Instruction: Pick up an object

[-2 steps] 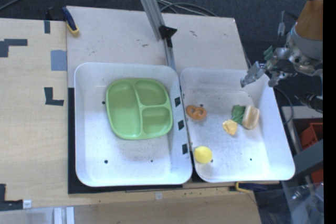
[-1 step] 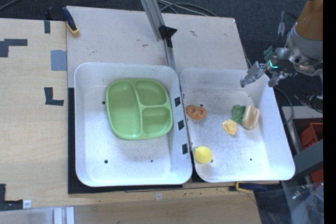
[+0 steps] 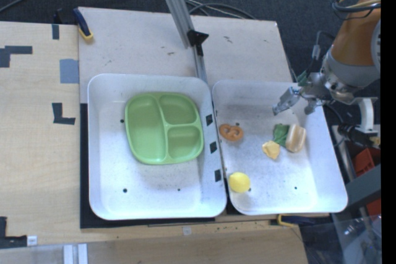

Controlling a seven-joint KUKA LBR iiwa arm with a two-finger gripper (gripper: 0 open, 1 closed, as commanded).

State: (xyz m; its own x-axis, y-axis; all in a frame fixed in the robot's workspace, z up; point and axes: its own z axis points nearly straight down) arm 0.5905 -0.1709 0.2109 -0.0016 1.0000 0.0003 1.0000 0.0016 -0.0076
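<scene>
Gripper (image 3: pixel 296 102) — fingers spread, holding nothing — hangs over the right bin (image 3: pixel 322 195). Bread roll (image 3: pixel 295 138) lies just below it. No legible writing.

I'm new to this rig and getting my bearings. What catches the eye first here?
A green divided plate lies alone in the left bin. In the right bin, small foods lie scattered: a yellow lemon near the front, a pretzel by the divider. The gripper hovers over that bin's far right.

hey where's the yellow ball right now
The yellow ball lies in the right bin, near its front-left corner, below the orange pretzel.
</scene>
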